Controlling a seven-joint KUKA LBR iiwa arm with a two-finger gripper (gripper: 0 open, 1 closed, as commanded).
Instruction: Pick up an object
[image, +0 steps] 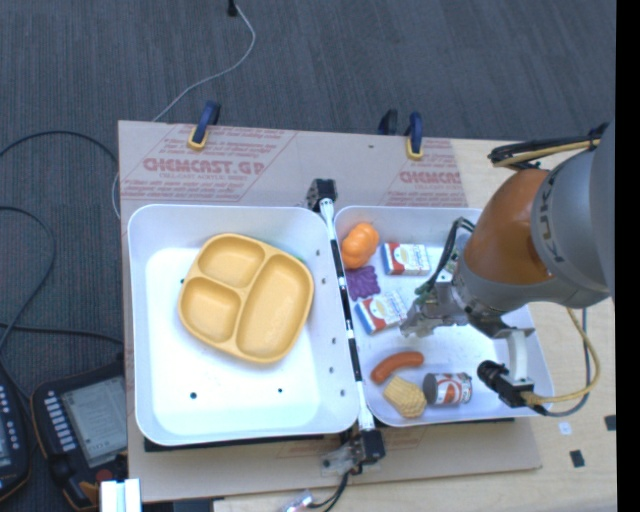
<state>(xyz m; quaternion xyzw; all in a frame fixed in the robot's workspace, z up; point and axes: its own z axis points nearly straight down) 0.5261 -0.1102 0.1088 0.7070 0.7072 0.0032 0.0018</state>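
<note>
The right bin (520, 350) holds an orange (360, 243), a purple grape bunch (363, 283), two small red-and-white cartons (405, 259) (378, 313), a sausage (397, 366), a corn cob (405, 397) and a small can (448, 389). My gripper (418, 322) hangs low over the middle of this bin, just right of the nearer carton and above the sausage. The wrist covers its fingertips.
The left bin (160, 400) carries a yellow three-part plate (246, 296). A black rail (340, 300) divides the two bins. The grey and orange arm (530, 240) covers the right bin's far right side. Clamps (413, 135) hold the board's back edge.
</note>
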